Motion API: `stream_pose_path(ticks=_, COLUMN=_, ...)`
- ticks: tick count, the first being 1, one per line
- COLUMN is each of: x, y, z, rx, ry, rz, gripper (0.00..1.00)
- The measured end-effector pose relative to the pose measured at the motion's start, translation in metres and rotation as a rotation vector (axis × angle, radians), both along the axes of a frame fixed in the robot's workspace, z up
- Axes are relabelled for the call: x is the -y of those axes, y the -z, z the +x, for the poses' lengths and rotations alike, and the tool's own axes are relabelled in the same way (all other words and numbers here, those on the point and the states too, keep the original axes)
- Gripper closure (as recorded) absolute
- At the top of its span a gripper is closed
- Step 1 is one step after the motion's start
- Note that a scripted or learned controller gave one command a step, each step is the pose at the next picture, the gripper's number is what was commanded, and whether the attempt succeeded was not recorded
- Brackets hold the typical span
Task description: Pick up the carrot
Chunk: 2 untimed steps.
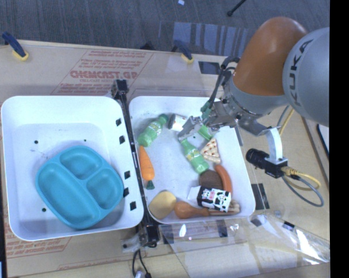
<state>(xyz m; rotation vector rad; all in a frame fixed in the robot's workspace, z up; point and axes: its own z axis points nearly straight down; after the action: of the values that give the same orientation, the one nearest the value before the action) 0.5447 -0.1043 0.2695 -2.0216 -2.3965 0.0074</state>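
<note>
The carrot (146, 164) is orange with a dark green stub at its near end. It lies lengthwise along the left wall of the right bin (162, 104). My gripper (190, 128) hangs over the middle of that bin, to the right of the carrot and a little farther back, well apart from it. Right below and beside the gripper lie green pieces (195, 156) and a waffle-patterned wedge (210, 149). Nothing shows clearly held in the gripper.
A green bottle (152, 130) lies just behind the carrot. At the bin's near end sit a red sausage (223, 177), a cow-print carton (214, 198), a brown lump (209, 178) and a tan pear shape (162, 203). The left bin (24, 112) holds a blue divided plate (76, 184).
</note>
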Motion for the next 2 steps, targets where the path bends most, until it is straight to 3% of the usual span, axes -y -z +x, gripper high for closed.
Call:
stream_pose_path(ticks=1, x=-0.043, y=0.056, z=-0.041, rx=-0.004, ry=0.164, rz=-0.002, gripper=0.00)
stream_pose_path(ticks=2, x=-0.047, y=0.079, z=-0.017, rx=0.002, ry=0.222, rz=-0.005, gripper=0.00)
